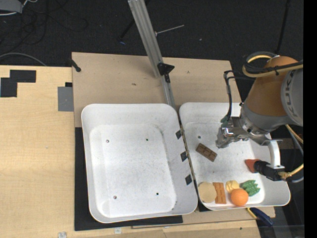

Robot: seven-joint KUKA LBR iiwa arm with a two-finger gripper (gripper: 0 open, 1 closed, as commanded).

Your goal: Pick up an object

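Robot's hand (224, 137), grip state unclear from above, hangs over the right bin (208, 114) w/ a brown block (206, 152) just below-left of it, long axis running diagonally, upper left to lower right, nearest pick on the table.

Arm's hand (221, 139) hovers over right bin (208, 114), near brown block (206, 152); food toys at front edge.
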